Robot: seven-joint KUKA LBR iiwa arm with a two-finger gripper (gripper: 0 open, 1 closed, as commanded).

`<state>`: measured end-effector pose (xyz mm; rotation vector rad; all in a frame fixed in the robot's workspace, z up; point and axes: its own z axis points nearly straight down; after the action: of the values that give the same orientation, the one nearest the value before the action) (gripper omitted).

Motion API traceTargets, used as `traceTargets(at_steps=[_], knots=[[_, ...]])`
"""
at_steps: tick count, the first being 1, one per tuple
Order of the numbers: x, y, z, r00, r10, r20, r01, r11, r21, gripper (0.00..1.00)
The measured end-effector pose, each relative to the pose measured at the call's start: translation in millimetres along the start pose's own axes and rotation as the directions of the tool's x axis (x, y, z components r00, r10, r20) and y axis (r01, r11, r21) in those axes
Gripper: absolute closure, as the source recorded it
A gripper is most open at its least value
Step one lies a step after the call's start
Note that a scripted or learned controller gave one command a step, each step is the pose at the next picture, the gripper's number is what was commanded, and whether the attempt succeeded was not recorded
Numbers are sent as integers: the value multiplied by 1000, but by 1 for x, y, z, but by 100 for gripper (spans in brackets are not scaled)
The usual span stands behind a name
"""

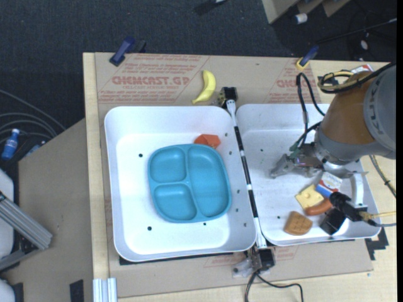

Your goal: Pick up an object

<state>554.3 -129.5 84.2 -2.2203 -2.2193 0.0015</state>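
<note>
Bench [189,274] edge nearest you; dark carpet [63,17] beyond. Left bin [126,168] holds blue plate [189,182]. Right bin [264,131]: arm [352,121] reaches in low, gripper [284,166] over bare floor, prob. lining up on food toys near it, i.e. cracker [308,197] and brown biscuit [297,223]. You can't tell gripper opening from here; nothing visibly held.
</note>
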Motion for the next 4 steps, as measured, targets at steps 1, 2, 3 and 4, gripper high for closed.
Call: traceTargets(at_steps=[1, 2, 3, 4], knots=[[8, 86, -1, 1000, -1, 1, 1, 1000, -3, 0], [26, 5, 0, 1000, 0, 0, 0, 1000, 0, 0], [23, 78, -1, 1000, -1, 1, 1, 1000, -3, 0], [7, -22, 0, 1000, 1, 1, -1, 1000, -1, 0]])
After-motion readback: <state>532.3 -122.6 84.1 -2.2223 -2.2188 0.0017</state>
